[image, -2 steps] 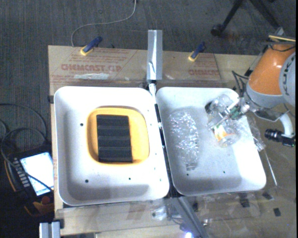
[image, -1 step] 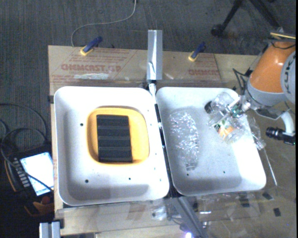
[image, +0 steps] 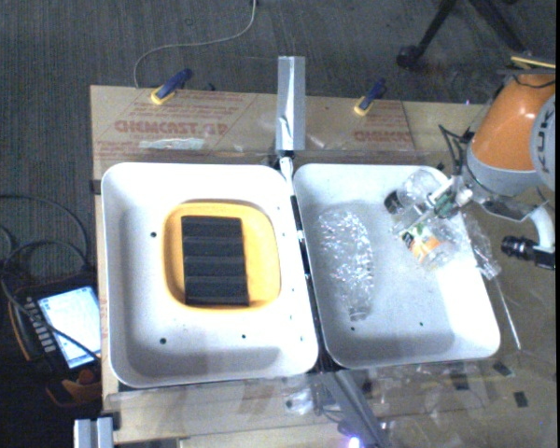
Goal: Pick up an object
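In the right bin [image: 467, 329] lies a clear, crinkled plastic bottle [image: 347, 255], lengthwise near the left wall. The gripper [image: 427, 215] hangs over the bin's upper right among clear wrapping; whether it grips anything cannot be told. The left bin [image: 131, 343] holds a yellow tray [image: 175, 250] with a black ribbed block [image: 215, 261]. The board [image: 121, 110] behind reads "CHEMCAST".

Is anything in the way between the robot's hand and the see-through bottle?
Nothing visible. The end effector is over the right bin, and the clear bottle lies to its left with bare floor between.
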Action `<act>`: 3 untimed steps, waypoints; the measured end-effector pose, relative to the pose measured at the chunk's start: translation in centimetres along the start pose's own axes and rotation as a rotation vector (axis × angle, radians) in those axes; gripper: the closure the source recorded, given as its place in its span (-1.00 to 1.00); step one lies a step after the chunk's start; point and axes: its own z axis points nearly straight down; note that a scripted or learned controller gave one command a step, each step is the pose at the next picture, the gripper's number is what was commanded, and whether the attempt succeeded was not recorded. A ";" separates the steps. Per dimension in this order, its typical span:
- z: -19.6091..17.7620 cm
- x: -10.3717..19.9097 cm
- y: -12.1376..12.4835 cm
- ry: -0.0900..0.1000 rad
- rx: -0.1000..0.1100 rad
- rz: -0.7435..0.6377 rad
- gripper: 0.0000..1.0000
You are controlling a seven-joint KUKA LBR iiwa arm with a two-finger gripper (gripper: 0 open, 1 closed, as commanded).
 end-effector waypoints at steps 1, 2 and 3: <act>-5.4 -0.7 3.6 0.025 0.030 -0.272 1.00; -1.4 4.6 3.1 0.029 0.031 -0.286 1.00; -6.7 5.7 3.2 0.029 0.027 -0.449 1.00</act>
